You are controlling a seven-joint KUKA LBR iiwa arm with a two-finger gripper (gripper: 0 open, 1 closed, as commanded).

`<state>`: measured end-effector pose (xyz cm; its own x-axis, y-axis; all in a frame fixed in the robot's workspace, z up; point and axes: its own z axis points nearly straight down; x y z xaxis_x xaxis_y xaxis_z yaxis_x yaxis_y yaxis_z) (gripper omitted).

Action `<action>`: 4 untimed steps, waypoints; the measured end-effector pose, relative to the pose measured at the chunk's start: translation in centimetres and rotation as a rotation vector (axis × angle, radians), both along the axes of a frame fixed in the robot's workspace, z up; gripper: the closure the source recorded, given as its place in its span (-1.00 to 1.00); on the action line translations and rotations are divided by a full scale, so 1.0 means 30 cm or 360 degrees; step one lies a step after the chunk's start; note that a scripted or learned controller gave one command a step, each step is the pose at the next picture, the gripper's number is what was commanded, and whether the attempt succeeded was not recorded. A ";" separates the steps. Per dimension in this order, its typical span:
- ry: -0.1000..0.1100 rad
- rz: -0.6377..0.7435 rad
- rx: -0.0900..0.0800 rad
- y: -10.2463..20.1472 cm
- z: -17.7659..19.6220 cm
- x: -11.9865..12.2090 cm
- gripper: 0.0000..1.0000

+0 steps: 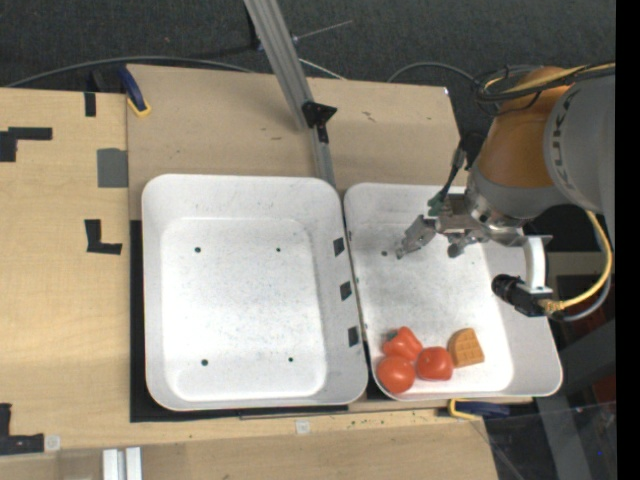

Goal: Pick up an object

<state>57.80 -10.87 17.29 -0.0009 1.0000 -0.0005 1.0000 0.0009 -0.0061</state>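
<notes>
- Red and orange items sit bunched at the near edge of the right bin (520, 368): two round red pieces, one (397, 373) at the front-left of the cluster and one (434, 364) just beside it, with a third red piece (403, 343) touching them from behind.
- An orange waffle-textured block (465, 347) lies just right of the reds, close to or touching the nearest one (I can't resolve the gap).
- I read the gripper (432, 238) as spread, nothing between the fingers: one finger (410, 242) angles out toward the left bin (160, 268), the other is a shorter stub to its right.
- Gripper hovers over the far half of the right bin, above bare floor. Height above the floor I cannot judge from this slanted view.
- Key relation: the whole cluster lies toward the camera from the jaws, well apart, and roughly in line with them left to right; the orange block is offset slightly to the right.
- Judgement: the approach is not yet made. The next move calls for travel toward the near rim, then descent.
- Risk, as I see it: the pieces are packed together and close to the bin wall, so a finger may land on a neighbour or the rim. The orange block, at the cluster's edge, looks the more open target.
</notes>
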 end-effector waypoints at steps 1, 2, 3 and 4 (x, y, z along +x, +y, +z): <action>0.0002 -0.0001 0.0001 -0.022 -0.160 0.009 -1.00; -0.0008 0.0001 -0.0002 -0.021 -0.284 0.008 -1.00; -0.0008 0.0002 0.0000 -0.018 -0.247 0.009 1.00; -0.0014 -0.0001 0.0000 -0.034 -0.078 -0.018 1.00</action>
<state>57.28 -11.88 14.94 -0.0002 1.0000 -0.0008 1.0000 0.0002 0.0028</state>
